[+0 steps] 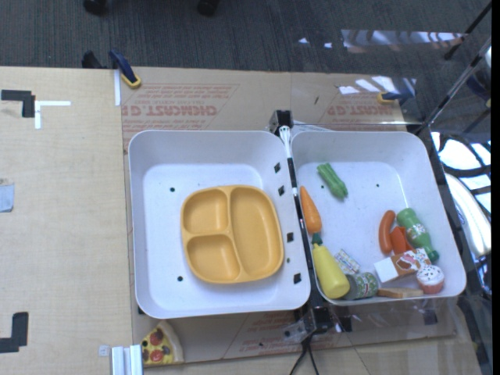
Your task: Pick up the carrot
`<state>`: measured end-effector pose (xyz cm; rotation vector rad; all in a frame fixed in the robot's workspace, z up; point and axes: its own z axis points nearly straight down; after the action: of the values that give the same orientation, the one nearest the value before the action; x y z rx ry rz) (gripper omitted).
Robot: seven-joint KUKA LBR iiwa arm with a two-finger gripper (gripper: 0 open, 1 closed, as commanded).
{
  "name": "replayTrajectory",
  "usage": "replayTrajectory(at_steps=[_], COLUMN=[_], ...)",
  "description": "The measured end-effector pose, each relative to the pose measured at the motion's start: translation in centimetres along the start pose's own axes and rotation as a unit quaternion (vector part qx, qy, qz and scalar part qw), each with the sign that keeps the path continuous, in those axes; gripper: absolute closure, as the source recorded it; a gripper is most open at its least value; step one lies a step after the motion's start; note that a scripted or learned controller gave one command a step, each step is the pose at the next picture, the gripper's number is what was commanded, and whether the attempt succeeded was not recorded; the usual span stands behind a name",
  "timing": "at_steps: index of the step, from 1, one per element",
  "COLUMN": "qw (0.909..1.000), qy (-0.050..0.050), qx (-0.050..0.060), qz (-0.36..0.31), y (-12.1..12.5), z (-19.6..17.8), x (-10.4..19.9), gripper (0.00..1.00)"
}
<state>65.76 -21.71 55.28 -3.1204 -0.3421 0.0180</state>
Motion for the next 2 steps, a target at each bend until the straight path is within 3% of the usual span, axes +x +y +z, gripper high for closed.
replayTrajectory(at_steps=[1, 2], qw=[1.0, 1.0], qy=[0.0, 0.002], qx=[0.0, -0.001], qz=[0.0, 0.006], y=[0.0, 0.4], z=[0.0, 1.4], x=[0.0, -0.5], gripper=[0.0, 0.0])
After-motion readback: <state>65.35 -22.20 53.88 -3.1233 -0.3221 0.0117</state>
